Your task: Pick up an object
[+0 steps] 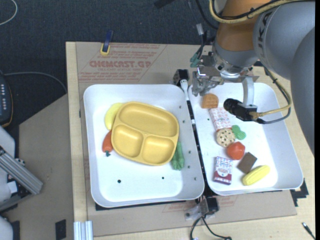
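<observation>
My gripper [201, 86] hangs over the far left corner of the right bin [285, 154], just left of an orange-brown round cookie [210, 101]. Below the cookie lie a pink-and-white wrapped bar [219, 118], a chocolate-chip cookie [224, 136], a small green piece [238, 132], a red tomato [236, 149], a brown chocolate block [247, 162], a yellow corn cob [255, 175] and a red-and-white packet [223, 170]. Nothing shows between the fingers.
The left bin [100, 174] holds a yellow divided tray [144, 132], with a yellow item [112, 114] and a red-orange pepper [107, 143] at its left and a green vegetable [178, 157] at its right. A black cable end [240, 109] hangs over the right bin.
</observation>
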Controlling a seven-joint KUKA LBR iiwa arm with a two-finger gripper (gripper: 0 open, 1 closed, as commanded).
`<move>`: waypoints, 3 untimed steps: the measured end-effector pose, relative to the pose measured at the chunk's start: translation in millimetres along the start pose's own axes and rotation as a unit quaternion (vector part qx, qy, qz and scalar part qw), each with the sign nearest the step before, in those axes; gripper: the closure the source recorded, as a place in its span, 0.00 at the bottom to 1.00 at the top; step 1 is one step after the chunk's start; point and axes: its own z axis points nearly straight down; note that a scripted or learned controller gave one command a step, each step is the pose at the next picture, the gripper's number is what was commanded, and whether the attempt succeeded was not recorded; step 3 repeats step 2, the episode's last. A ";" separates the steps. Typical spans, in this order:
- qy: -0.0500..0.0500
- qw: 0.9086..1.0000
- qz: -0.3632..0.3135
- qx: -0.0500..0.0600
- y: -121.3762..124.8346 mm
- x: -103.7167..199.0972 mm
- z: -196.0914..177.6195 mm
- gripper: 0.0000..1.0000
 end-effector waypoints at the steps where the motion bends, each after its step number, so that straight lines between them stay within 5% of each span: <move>1: 0.000 1.000 0.000 0.002 3.4 9.2 18.8 1.00; 3: 0.000 1.000 0.000 -0.002 6.2 12.4 4.5 1.00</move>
